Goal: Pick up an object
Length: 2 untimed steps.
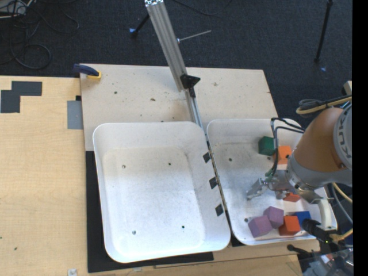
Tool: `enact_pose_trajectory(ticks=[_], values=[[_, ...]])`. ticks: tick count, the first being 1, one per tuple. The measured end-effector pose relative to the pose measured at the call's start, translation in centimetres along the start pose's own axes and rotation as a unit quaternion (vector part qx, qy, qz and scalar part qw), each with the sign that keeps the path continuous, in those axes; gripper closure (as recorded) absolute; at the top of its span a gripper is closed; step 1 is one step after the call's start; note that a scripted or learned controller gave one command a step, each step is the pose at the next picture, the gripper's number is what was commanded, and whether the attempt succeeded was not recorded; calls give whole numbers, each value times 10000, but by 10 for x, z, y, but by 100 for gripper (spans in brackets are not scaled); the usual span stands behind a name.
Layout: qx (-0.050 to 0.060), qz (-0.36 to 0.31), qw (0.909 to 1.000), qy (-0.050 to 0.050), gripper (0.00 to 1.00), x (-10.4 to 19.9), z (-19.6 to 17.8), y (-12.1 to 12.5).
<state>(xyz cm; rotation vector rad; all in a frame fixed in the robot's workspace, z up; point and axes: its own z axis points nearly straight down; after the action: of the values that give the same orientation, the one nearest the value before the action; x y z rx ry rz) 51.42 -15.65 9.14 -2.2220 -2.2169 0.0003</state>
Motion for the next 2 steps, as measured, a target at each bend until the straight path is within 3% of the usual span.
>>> enact_pose_trajectory(ticks=[1, 2], values=[[6, 39, 10000, 10, 100, -1, -11, -1], [-21, 33, 10000, -14, 100, -11, -67, -4]])
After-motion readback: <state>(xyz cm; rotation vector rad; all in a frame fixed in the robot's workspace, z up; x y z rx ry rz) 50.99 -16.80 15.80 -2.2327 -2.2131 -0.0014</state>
